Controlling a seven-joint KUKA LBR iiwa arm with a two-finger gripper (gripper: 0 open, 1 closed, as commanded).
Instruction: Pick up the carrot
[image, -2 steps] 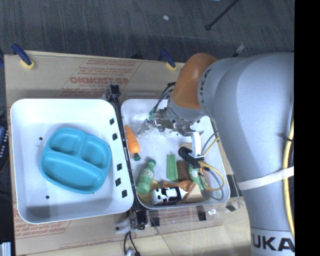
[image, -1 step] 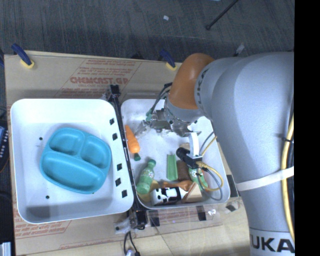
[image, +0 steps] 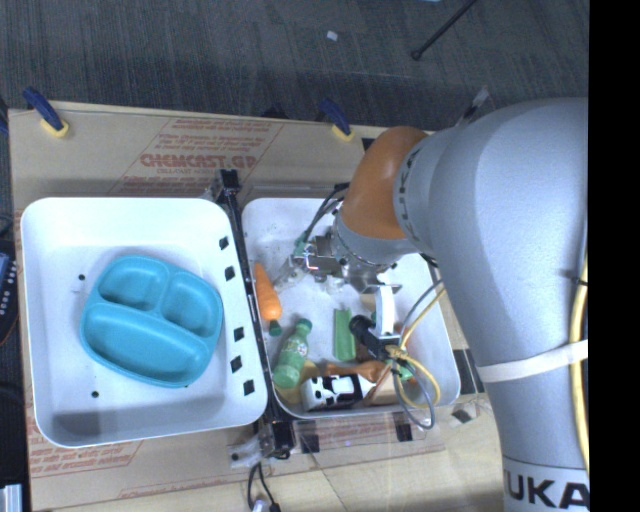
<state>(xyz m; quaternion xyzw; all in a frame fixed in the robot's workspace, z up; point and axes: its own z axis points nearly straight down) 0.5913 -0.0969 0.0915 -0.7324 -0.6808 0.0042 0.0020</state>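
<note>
Carrot (image: 266, 292) lies in right bin (image: 440, 350), against its left wall, just above a green bottle (image: 290, 352). Hand (image: 318, 262) hovers just right of carrot; grip state cannot be told.

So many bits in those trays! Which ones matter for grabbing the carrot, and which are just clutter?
For the job:
- carrot, by the right bin's left wall
- gripper, over that bin

Just lying about:
- green bottle
- green block
- black-and-white item
- blue divided plate, left bin
</note>
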